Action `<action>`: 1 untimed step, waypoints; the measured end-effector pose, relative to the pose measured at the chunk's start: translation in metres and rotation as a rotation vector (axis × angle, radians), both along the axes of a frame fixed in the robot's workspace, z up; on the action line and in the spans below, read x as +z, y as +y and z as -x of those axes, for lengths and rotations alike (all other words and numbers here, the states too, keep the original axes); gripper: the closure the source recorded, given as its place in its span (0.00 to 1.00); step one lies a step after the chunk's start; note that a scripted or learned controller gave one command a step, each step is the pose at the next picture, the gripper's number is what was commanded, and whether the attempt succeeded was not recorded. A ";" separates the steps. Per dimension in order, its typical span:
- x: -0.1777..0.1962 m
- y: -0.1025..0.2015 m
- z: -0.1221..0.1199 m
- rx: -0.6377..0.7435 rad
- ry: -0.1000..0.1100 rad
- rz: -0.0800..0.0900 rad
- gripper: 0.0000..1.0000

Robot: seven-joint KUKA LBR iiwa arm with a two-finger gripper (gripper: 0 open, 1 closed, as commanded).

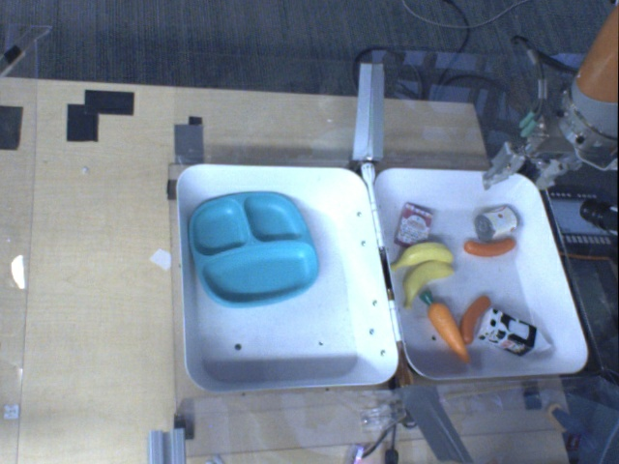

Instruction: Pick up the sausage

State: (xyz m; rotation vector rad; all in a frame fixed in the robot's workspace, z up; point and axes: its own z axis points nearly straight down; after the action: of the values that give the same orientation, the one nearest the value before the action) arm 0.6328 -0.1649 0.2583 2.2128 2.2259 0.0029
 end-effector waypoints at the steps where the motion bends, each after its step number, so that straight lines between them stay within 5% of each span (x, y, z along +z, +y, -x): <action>1: 0.000 0.000 0.000 0.000 0.000 0.000 0.00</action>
State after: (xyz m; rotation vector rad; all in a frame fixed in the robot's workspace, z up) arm 0.6328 -0.1649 0.2584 2.2127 2.2259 0.0030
